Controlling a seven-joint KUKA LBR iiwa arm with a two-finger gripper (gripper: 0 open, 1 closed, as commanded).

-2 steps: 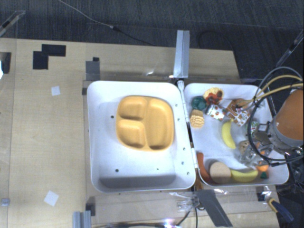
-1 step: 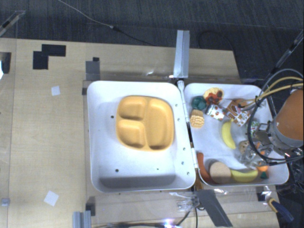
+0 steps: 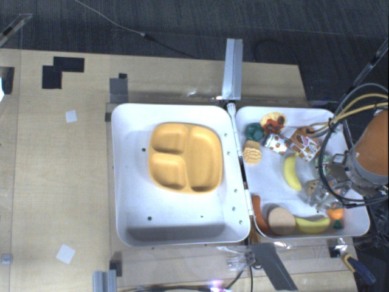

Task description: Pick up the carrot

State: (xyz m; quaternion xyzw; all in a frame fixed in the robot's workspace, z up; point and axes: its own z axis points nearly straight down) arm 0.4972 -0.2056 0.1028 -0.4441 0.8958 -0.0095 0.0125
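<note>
The carrot (image 3: pixel 335 212), a small orange piece with a green end, lies in the right bin (image 3: pixel 360 227) near its front right corner. The gripper (image 3: pixel 320 193) hangs low over the bin just left of and above the carrot, wrapped in cables. The arm's orange band shows at the right edge. Nothing is visibly held between the fingers.
Around the carrot lie a yellow banana (image 3: pixel 312 224), a tan rounded piece (image 3: pixel 281 219) and a brown sausage (image 3: pixel 258 208). Farther back are another banana (image 3: pixel 292 172), a corn cob (image 3: pixel 252 154), a green item (image 3: pixel 254 131) and small packets (image 3: pixel 304 143). The left bin (image 3: pixel 130 181) holds a yellow divided plate (image 3: pixel 185 157).
</note>
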